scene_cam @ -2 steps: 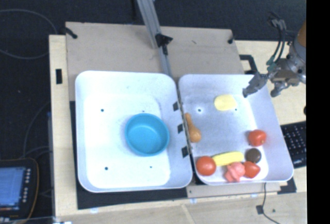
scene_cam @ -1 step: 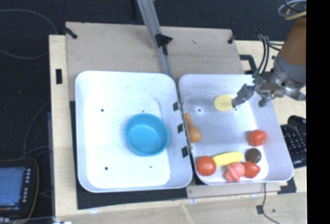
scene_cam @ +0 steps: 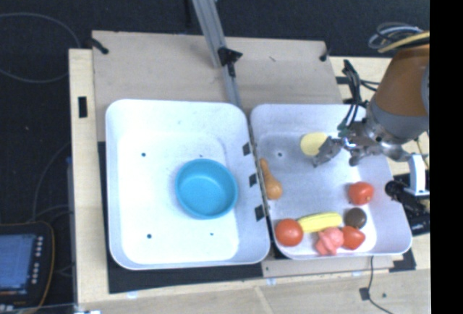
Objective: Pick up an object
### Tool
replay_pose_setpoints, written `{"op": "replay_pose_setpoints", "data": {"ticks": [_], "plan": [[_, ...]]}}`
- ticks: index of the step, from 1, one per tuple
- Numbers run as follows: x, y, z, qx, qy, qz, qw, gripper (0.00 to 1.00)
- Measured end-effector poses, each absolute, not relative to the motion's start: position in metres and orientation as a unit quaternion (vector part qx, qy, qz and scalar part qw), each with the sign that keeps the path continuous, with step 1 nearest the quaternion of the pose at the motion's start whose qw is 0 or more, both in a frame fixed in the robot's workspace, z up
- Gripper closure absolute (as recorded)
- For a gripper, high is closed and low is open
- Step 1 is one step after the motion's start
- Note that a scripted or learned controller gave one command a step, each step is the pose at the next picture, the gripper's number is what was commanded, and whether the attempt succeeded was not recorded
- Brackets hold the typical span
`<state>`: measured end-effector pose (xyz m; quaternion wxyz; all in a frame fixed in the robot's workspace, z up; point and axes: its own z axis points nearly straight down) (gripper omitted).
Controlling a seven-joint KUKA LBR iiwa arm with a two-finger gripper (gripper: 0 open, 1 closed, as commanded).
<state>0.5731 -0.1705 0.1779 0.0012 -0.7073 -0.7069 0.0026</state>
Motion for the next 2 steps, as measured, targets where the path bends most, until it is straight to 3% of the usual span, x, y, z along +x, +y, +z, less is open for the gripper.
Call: {"op": "replay_pose_setpoints", "data": {"ticks": [1, 2], "plan": [[0.577, -0.174, 0.133, -0.709, -0.705, 0.0025, 0.001, 0.00], [0.580, -0.175, 0.149, -0.711, -0.704, -0.0018, -0.003, 1.00]]}}
